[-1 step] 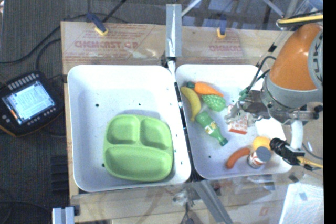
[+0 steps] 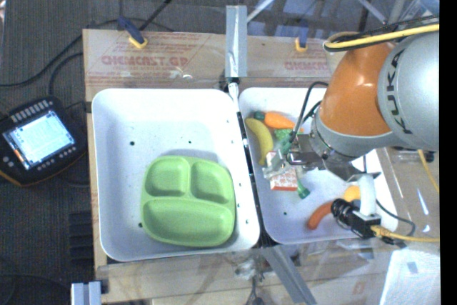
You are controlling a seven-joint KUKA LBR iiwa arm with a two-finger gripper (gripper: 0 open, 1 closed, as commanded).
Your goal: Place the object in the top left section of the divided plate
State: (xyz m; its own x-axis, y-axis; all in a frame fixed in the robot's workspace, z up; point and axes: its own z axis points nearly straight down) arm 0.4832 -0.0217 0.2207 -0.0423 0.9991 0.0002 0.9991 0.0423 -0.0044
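KUKA arm (image 2: 400,93): grey shell, orange band

A broad glossy orange band (image 2: 353,100) wraps the rounded body, with a grey metallic collar beneath it at 6 o'clock. At 3 o'clock the shell turns silver-grey and carries dark "KUKA" lettering. A yellow cable (image 2: 378,36) arcs over the top at 12 o'clock, and thin black cables (image 2: 308,107) loop down at 9 o'clock toward the dark wrist block.

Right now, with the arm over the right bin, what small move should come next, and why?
Probably a short move straight down onto the items under the wrist. The arm hangs over the right bin, above the banana and a small packet, while the green plate in the left bin has nothing in its top left section.
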